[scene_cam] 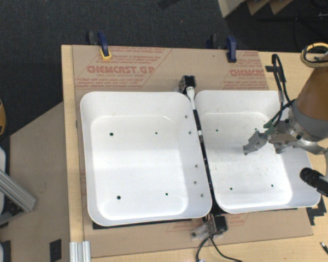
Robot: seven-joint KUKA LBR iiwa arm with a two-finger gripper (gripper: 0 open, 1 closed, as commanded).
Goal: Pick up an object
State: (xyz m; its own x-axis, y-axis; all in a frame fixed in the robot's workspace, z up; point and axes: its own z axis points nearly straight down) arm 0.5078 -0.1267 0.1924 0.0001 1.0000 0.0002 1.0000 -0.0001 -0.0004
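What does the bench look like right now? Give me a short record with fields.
arm: reaches in from the right, over the right bin
gripper: low above the right bin's floor, pointing left
held item: none seen between the fingers
left bin: white, beside the right one, a black strip along their shared edge
bench top: brown board fixed with two blue clamps

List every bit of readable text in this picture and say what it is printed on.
"CHEMCAST GP": red print on the brown protective paper of the board under the bins, above the left bin.
"CHEMCAST": same print, partly cut off, above the right bin.
Smaller red lines beneath each: too blurred to read.
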